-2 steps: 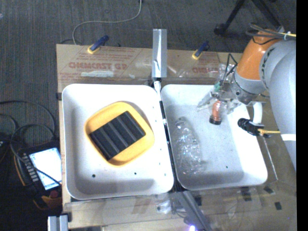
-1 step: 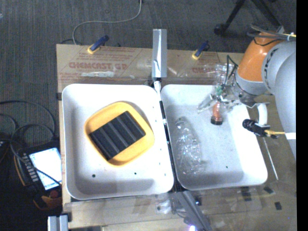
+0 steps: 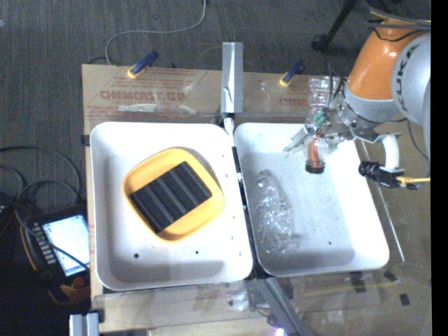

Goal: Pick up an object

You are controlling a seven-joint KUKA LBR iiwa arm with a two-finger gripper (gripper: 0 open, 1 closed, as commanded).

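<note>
The gripper point(image 3: 314, 152) hangs over the right bin point(image 3: 350, 215), fingers impossible to read, so next comes dropping onto the crumpled plastic bottle point(image 3: 271, 212).

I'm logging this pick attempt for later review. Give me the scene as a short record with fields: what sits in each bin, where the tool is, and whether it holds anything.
left bin: yellow rounded tray with black ribbed insert, lying flat
right bin: clear crumpled plastic bottle, near the left wall
arm: grey with orange band, reaching in from the right
tool: over the right bin's upper part, apart from the bottle
tool grip: cannot tell
</note>
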